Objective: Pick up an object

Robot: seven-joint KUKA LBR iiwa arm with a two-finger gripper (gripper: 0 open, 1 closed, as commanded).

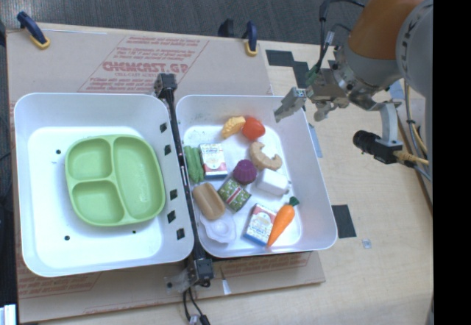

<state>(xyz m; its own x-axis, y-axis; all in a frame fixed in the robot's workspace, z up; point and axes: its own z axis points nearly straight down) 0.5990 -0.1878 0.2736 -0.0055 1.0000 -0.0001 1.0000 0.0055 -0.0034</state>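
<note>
Likely pick, judging by what lies nearest the gripper point(303, 101): the tomato point(254, 127), a small round red-orange toy at the far end of the right bin point(315, 169), touching a yellow-orange piece point(233, 125) on its left; looks like hollow plastic, so prob. light, stiff and a bit slick; round shape means it could squirt out sideways if pinched off-centre, so take it across the widest part, fingers coming straight down; not fragile by the look of it.

Other candidates in same bin, all play-food size: carrot point(280, 222) at near right, orange w/ green top, long and tapered, best held across the thick middle; purple grapes point(245, 171) mid-bin, bumpy, should give decent purchase; white block point(271, 183) just right of the grapes; bread roll point(210, 201) nr the left wall; two small cartons point(214, 157) and point(259, 225), flat-sided, easy for parallel fingers but lying flat so edges are low; beige curved piece point(263, 156) right of centre; green bits along the left wall. Things are packed close, several touching, so a neighbour may get nudged whichever is chosen.

Gripper hangs above the far right corner of the right bin, nothing betw. its fingers that I can see; whether the claw is open or closed I cannot tell, it's small and seen at a slant.

Left bin point(29, 235) holds a green divided plate point(114, 179).
</note>
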